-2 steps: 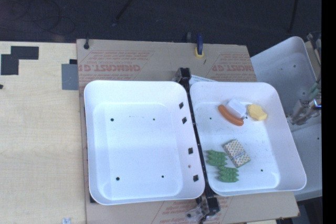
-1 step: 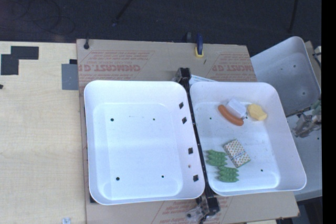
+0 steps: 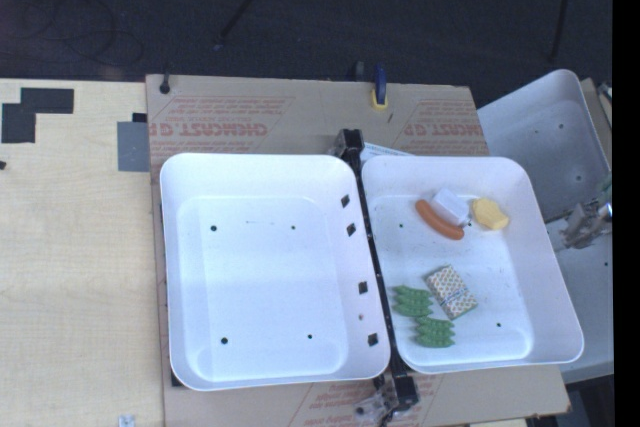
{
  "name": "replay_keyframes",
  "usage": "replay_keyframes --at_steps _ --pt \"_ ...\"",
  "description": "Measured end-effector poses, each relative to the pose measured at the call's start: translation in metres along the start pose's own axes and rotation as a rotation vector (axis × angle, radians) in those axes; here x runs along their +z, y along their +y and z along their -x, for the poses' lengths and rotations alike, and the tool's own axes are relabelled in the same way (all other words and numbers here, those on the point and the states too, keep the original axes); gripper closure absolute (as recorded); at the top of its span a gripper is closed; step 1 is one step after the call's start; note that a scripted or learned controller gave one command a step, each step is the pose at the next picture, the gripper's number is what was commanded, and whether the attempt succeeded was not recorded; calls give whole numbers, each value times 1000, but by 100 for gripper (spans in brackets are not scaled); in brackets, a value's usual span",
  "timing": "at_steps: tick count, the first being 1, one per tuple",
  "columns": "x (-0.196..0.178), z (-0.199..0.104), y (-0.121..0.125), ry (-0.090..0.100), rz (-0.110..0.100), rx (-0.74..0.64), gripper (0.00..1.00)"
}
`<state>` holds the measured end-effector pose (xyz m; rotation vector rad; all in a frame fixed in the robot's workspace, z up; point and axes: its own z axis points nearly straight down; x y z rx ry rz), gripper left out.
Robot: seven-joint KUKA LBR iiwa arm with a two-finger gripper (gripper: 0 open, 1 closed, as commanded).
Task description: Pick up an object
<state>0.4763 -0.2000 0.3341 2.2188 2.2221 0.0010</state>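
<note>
Well, everything worth picking lies in the right bin [image 3: 545, 245], the one nearer my side of the bench. Taking that bin's middle as the dial's centre, an orange toy sausage [image 3: 440, 219] lies slantwise at about eleven o'clock, with a small white piece [image 3: 452, 205] touching its upper end; what that piece is, I cannot make out. Just beside them, at about one o'clock, sits a yellow rounded piece [image 3: 489, 214], perhaps a toy lemon. At about six o'clock a small patterned box [image 3: 451, 291] lies flat, turned askew to the bin walls. At seven to eight o'clock two green pea pods [image 3: 411, 301] lie close against the left wall, the upper one just beside the box and the lower one near the front corner. The left bin [image 3: 170, 215] stands wall to wall with the right one, with black clips [image 3: 350, 143] along the seam. Both rest on a cardboard sheet [image 3: 250, 120], held at twelve o'clock by a blue-and-yellow clamp [image 3: 380, 87]. A grey metal plate [image 3: 540, 125] lies at two o'clock from the right bin. Whether my fingers are spread or pressed together, I cannot tell.
</note>
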Motion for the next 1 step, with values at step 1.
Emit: replay_keyframes --at_steps 1 --pt "-20 -31 0 1 0 -2 100"
